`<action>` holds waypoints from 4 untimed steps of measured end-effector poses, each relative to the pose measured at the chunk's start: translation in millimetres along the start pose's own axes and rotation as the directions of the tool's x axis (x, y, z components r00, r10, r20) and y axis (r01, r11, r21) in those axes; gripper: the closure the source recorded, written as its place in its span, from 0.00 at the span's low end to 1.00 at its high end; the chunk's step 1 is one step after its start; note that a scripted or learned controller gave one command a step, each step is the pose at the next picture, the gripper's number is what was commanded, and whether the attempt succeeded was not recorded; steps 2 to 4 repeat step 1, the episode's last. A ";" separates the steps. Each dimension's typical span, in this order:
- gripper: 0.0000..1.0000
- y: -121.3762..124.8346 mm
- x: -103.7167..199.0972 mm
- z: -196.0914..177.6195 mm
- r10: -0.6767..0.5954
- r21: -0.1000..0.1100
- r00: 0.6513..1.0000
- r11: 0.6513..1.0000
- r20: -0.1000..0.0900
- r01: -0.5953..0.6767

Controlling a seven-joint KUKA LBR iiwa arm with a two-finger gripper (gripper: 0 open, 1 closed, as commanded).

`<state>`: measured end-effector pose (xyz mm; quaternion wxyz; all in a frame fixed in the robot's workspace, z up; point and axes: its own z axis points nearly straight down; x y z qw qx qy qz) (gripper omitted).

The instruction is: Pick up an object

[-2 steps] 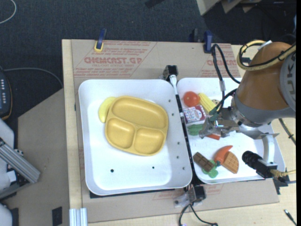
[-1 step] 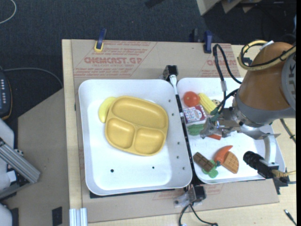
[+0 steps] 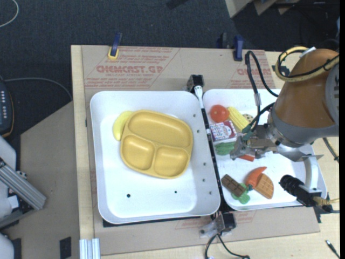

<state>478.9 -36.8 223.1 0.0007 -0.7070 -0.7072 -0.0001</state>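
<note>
The gripper [image 3: 247, 147] sits low in the right white plastic bin [image 3: 312, 161], right of frame centre, amid crowded toy food: a red tomato [image 3: 218, 113], yellow corn cob [image 3: 237, 118] and red-white packet [image 3: 223, 131]. Whether it is apart or together I cannot tell, since the wrist hides it. It may nudge neighbours aside or pinch two pieces at once and lift nothing

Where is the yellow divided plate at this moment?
The yellow divided plate lies in the left bin, toward its upper middle, partly covering a yellow item at its left edge.

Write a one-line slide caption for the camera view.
KUKA arm's tool lowered among toy foods in the right bin, beside the left bin holding a yellow divided plate.
</note>
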 end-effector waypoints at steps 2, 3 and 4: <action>1.00 15.3 3.9 -10.3 -0.001 -0.004 1.000 1.000 0.002 0.001; 1.00 15.3 3.9 -10.3 -0.001 -0.004 1.000 1.000 0.002 0.001; 1.00 15.3 3.9 -10.3 -0.001 -0.004 1.000 1.000 0.002 0.001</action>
